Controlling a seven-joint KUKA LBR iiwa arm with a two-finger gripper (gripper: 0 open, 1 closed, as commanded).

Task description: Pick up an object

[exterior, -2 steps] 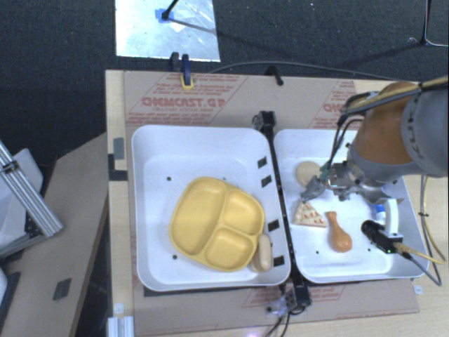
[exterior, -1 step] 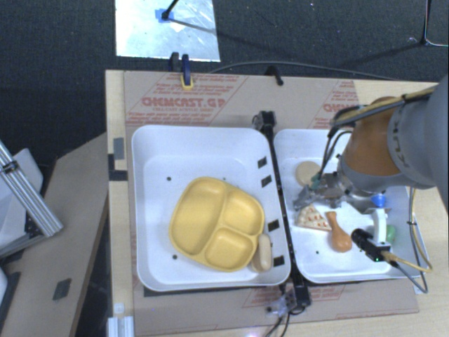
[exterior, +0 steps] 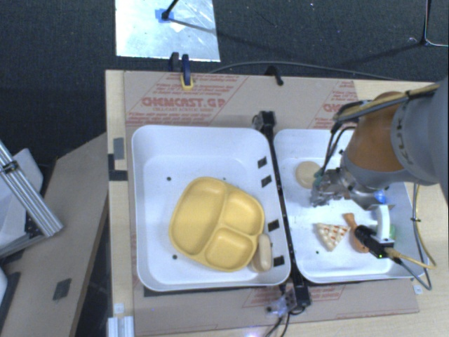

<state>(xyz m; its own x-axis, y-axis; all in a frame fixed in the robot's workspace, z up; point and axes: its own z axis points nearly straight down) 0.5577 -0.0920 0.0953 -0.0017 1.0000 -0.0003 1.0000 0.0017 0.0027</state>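
Note:
In the right bin (exterior: 295, 146), a round tan cookie-like disc (exterior: 306, 173) lies near the left wall. A triangular pizza-slice toy (exterior: 330, 235) sits toward the front, and an orange-brown piece (exterior: 360, 238) is just right of it. A white item with blue and green parts (exterior: 383, 220) lies under the arm. My gripper (exterior: 322, 192) points down between the disc and the pizza slice, close to the bin floor. I see nothing held in it.
The left bin (exterior: 154, 153) holds a yellow divided tray (exterior: 216, 223) with a beige bread-like piece (exterior: 263, 253) leaning at its front right corner. A black divider (exterior: 275, 188) runs between the bins. The grey and orange arm (exterior: 386, 142) covers the right bin's far right.

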